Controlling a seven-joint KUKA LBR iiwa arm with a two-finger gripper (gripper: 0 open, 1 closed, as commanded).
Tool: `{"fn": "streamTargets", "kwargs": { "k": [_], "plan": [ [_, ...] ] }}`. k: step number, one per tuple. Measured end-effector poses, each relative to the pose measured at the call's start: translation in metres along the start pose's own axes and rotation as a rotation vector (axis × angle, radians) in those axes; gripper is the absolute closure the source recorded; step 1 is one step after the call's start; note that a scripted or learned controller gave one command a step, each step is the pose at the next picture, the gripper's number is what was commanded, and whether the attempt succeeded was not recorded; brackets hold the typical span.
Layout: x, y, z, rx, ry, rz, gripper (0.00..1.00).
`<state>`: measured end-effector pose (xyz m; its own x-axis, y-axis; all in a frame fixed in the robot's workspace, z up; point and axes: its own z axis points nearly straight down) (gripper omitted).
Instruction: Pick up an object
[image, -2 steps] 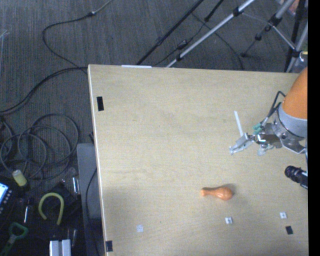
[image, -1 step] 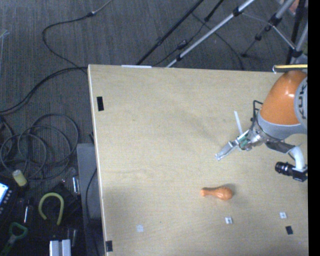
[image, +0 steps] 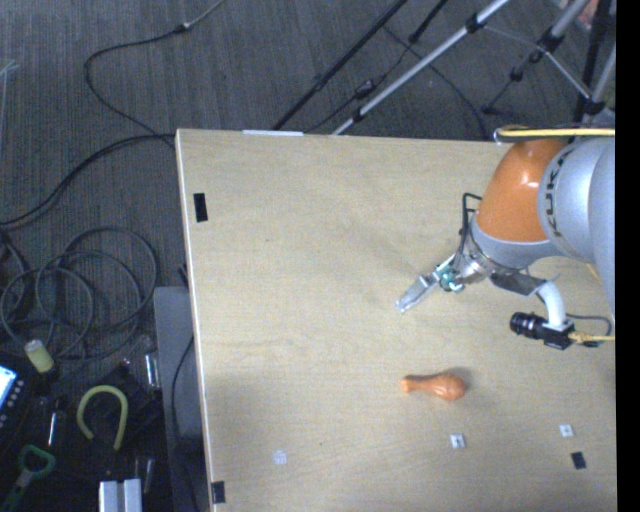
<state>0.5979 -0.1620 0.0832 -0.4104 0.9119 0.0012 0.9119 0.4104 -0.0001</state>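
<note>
An orange, pear-shaped object lies on its side on the tan bench top, its narrow end pointing left. My gripper comes in from the right on the grey arm with the orange band. Its silver tip slants down to the left and ends above and slightly left of the orange object, a clear gap away from it. Nothing is seen at the tip.
A black cylinder with a yellow cable hangs off the wrist. Small white and black markers dot the bench's lower right, and a black tag sits near its left edge. Cables and tools cover the floor to the left.
</note>
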Motion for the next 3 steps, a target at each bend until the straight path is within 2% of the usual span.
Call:
{"fn": "streamTargets", "kwargs": {
  "k": [1,2,3],
  "plan": [
    [0.001,0.001,-0.009,-0.002,0.002,0.000,1.00],
    [0.022,0.082,-0.076,0.000,-0.003,0.095,1.00],
    [-0.067,0.046,0.000,0.002,-0.003,0.167,1.00]
  ]
}}
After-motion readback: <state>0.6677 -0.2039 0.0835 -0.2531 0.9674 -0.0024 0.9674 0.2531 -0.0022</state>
